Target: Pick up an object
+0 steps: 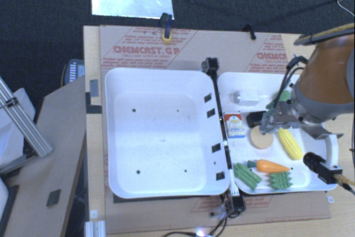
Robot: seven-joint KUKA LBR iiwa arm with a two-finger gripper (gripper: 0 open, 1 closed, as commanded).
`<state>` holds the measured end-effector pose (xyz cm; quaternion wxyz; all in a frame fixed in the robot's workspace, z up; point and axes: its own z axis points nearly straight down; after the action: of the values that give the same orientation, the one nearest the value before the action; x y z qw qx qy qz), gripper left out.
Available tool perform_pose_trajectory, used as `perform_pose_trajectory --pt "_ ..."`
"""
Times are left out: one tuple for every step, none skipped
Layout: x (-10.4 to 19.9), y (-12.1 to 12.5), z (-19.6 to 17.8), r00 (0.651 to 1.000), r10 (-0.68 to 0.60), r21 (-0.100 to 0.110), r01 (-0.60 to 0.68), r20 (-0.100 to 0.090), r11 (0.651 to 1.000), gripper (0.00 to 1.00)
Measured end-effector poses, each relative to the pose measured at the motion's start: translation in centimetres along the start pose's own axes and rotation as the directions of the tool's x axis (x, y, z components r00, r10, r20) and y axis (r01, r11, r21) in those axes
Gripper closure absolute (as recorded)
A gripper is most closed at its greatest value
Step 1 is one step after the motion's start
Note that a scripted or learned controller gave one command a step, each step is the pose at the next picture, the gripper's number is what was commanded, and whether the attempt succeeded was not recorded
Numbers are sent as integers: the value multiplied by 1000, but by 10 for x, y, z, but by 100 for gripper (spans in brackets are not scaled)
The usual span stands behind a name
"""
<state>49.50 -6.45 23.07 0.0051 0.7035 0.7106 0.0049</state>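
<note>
Right bin (244, 81) holds the objects; left bin (161, 130) sits beside it on the counter (144, 44).

Nearest object to the claw (270, 124): a flat tan disc, cookie-like (262, 139), pale beige, round, lying flat on the bin floor near the bin's middle. It lies just at 7 o'clock from the claw tip, close beside it, possibly touching; contact cannot be judged.

Corn cob (290, 142), yellow, lies at 4 o'clock from the claw, just beside the disc. A dark object (255, 118) sits at 10 o'clock from the claw, partly hidden. Small red-and-white carton (235, 125) lies at 9 o'clock, against the bin's left wall. Carrot (272, 166), orange, lies at 6 o'clock, well below the claw, with green pea pods (247, 176) and a green leafy piece (280, 180) next to it. A clear pale item (247, 97) lies at 11 o'clock.

Claw spread: cannot tell. Nothing is seen between its tips.
</note>
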Motion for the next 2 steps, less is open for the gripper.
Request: perform_pose_trajectory --pt "-19 -11 81 1000 11 20 -11 -1 1000 100" --pt "11 22 -81 1000 0 -6 0 0 1000 100"
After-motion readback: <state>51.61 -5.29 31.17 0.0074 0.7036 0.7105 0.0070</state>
